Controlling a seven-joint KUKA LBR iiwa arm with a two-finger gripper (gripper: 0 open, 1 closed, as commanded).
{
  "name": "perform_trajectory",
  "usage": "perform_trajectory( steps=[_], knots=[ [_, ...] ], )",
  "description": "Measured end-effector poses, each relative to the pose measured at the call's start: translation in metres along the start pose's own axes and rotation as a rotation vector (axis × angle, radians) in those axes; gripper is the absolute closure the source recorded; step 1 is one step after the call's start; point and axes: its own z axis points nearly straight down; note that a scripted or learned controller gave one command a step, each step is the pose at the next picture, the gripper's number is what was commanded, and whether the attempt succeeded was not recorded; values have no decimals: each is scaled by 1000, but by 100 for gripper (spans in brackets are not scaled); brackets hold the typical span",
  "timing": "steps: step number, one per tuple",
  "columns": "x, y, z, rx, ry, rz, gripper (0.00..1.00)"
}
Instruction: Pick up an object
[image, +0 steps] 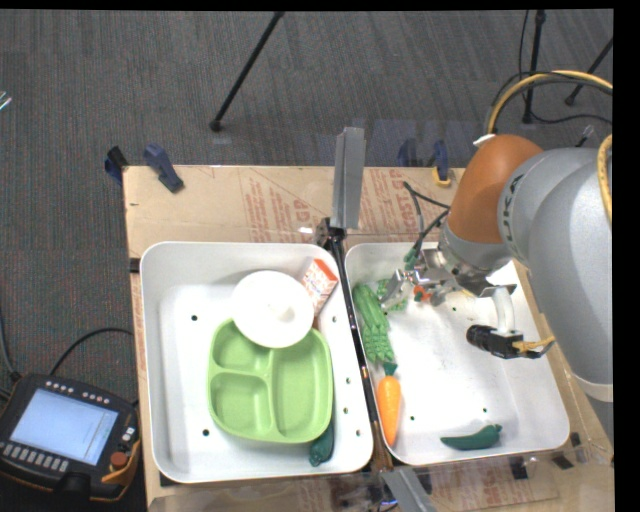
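Bins sit side by side on the bench, and the claw (408, 285) is down in the right bin (450, 370), near its upper left corner. Whether the claw is released or clenched cannot be told from this angle, and nothing can be seen in its grip. The green vegetable (373, 322) lies just to the left of the claw and below it, stretched along the bin's left wall. Its upper end is close to the claw, but whether they touch cannot be told. The carrot (388, 405) lies further down the same wall, just past the vegetable's lower end. The pepper (472, 437) rests near the bottom edge, well apart from the claw. In the left bin (175, 350), a white plate (273, 308) overlaps the top of a green tray (270, 385). A carton (320, 280) lies beside the plate.
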Motion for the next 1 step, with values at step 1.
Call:
perform_trajectory(
  steps=[1],
  knots=[
    [1,0,-10,2,-2,-6,100]
  ],
)
